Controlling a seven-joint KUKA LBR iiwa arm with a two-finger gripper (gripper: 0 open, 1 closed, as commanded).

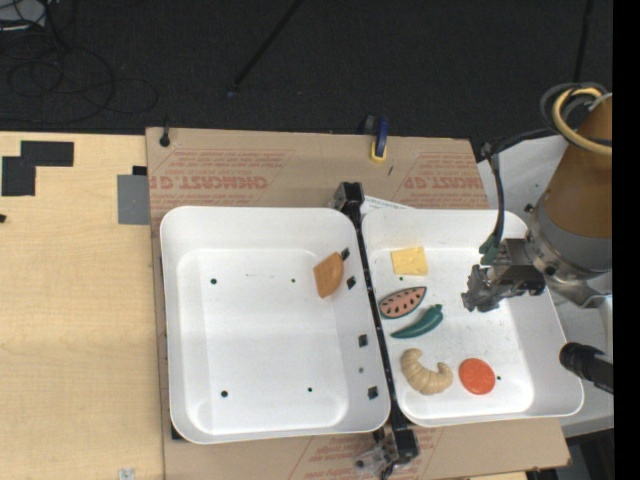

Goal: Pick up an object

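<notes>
White right bin [540, 398] has bare floor around the jaws [478, 298]

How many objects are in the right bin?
4: yellow square toward the far side, watermelon slice and green pepper mid-bin near the divider, croissant near side. Correction, 5, with the red disc beside the croissant. The gripper may hide more.

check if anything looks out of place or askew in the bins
One thing: the orange-brown piece sits alone in the left bin, leaning against its right wall, while the other items lie in the right bin. Nothing looks spilled or damaged.
</notes>
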